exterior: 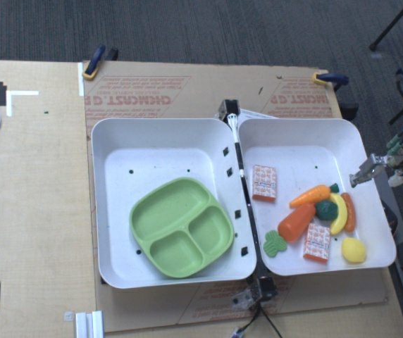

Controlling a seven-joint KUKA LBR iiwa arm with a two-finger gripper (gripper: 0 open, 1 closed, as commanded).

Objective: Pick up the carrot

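Dark grey carpet behind, cardboard sheet (208, 94) on the bench with mirrored print, unreadable. Left white plastic bin (110, 189) holds a green three-compartment plate (180, 226), open floor around it. Right white bin (293, 143): top half open, toys crowd the lower right. Small red-and-white printed box (264, 182) sits apart; text too small. Orange carrot with green tip (311, 195) lies on the pile, touching a fatter orange vegetable (296, 221), dark green round piece (326, 209), banana (338, 214). Second box (317, 243), lemon (354, 251), green leaf piece (275, 243) nearby. Gripper (381, 166) at the bin's right rim, well apart from the carrot; finger state can't be told.
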